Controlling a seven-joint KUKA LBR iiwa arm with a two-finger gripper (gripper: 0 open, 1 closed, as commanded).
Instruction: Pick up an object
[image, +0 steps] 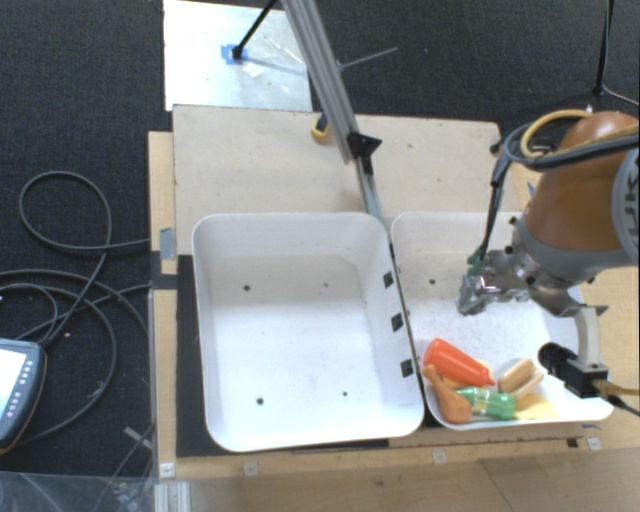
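Pick not done yet: jaws hang above bare floor of right bin w/ nothing between them, can't tell how far open, while objs, orange piece, green one & bun-like one, sit untouched in near corner.

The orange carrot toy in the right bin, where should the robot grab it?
Probably across the middle of the orange carrot toy, coming straight down from above. It lies flat and slanted on top of the pile, with its long upper side bare. The green toy and tan toy crowd its lower right end, so the gripper should close across its width, away from that end.
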